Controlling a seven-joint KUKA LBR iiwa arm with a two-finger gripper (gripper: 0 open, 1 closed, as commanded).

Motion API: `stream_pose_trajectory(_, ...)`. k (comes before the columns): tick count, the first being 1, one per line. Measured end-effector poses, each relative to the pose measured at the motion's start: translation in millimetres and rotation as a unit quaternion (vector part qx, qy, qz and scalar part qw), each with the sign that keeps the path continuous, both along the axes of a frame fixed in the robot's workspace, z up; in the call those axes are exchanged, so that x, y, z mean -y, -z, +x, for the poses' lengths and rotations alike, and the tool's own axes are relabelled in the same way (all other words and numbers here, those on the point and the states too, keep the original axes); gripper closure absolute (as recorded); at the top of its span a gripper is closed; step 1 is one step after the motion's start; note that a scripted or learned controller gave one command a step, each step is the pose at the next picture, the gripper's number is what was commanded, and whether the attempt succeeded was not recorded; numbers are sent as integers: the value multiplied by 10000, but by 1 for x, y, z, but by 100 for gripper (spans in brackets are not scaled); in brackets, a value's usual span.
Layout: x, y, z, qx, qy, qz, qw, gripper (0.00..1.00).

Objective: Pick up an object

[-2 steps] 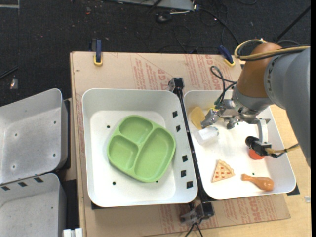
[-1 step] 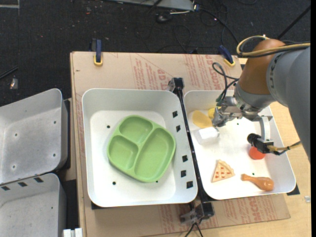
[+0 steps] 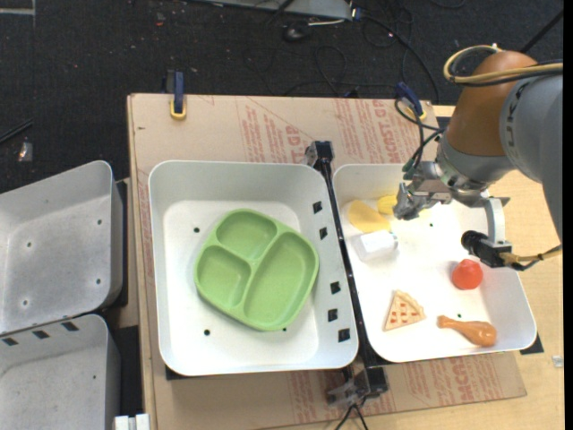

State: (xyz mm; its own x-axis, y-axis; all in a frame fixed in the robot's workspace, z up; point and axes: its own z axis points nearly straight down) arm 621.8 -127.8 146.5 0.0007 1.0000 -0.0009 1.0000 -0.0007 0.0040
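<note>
Reaching in from the bench's right edge, my pincer (image 3: 414, 197) hangs low over the far-left part of the right bin (image 3: 515, 280), just beside a yellow piece (image 3: 365, 213) and a small white block (image 3: 376, 243); can't tell its state or any contact. Same bin: red ball (image 3: 466, 275) toward the right wall, pizza slice (image 3: 403, 311) and drumstick (image 3: 468, 329) near the front rim. Left bin (image 3: 170, 240) carries a green divided plate (image 3: 257, 268).

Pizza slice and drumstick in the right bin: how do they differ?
The pizza slice is a flat triangle, pale with red dots; the drumstick is a long, rounded, plain orange-brown shape. The slice lies nearer the divider, the drumstick nearer the outer front corner. Both lie loose in the right bin.
</note>
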Motion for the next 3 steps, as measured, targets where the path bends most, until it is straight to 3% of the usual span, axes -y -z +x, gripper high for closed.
stream_pose_trajectory(1,-9,-56,-4,12,-19,0,10000,100)
stream_pose_trajectory(2,-9,-79,-3,1,-15,0,10000,100)
stream_pose_trajectory(3,-61,-71,0,-22,-37,9,10000,100)
